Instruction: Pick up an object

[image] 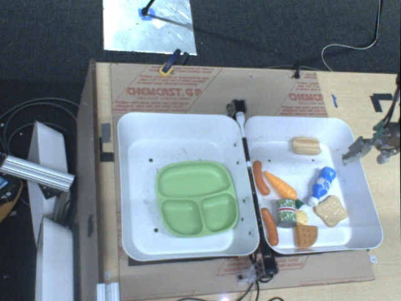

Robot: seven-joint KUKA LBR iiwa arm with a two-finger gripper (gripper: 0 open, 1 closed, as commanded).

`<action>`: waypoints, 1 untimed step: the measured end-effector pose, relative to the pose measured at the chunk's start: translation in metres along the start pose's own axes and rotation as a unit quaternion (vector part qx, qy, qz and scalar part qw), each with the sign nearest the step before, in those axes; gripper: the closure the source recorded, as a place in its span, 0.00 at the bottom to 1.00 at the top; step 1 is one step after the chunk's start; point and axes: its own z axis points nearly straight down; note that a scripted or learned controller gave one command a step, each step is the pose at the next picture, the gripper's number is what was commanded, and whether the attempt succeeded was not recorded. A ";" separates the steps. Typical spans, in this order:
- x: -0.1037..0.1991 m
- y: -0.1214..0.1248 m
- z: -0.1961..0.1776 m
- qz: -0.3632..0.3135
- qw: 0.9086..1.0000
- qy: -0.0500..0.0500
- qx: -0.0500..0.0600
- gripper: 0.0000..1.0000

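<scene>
My jaws (369, 144) hung at the right bin's (357, 187) rim, their opening impossible to tell; I judged the isolated bread roll (306, 145) the cleanest pick.

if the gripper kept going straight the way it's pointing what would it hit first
The gripper points leftward over the right bin's rim. Going straight on, it would probably meet the blue bottle first, or pass above it towards the bread roll; its height is hard to judge from this slanted view.
</scene>
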 end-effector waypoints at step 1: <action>0.014 0.060 0.124 -0.001 1.000 0.002 0.004 0.00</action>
